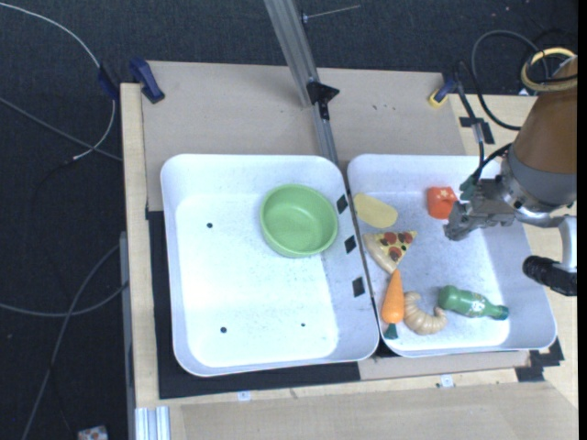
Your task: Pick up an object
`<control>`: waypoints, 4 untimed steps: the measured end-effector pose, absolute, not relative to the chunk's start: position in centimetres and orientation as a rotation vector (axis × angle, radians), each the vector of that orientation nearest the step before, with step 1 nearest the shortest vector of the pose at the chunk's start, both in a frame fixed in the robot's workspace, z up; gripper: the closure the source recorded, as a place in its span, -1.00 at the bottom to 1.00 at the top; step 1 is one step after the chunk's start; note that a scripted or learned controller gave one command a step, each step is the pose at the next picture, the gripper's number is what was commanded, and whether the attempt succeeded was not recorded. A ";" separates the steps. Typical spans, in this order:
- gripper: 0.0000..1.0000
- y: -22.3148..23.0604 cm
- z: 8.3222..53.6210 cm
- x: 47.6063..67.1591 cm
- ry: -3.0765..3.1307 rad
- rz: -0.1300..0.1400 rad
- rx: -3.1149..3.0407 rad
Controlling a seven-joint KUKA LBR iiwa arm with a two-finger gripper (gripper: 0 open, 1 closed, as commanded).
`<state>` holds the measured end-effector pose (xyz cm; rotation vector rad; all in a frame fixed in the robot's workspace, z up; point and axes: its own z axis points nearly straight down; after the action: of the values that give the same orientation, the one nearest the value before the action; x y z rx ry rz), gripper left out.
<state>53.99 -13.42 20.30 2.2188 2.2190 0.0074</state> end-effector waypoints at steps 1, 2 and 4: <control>1.00 -13.4 23.3 54.1 2.221 0.006 2.217; 1.00 -7.0 22.9 54.8 2.235 0.002 2.220; 1.00 4.4 21.8 55.9 2.232 -0.001 2.219</control>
<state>55.93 4.36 21.79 2.2192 2.2325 -0.0011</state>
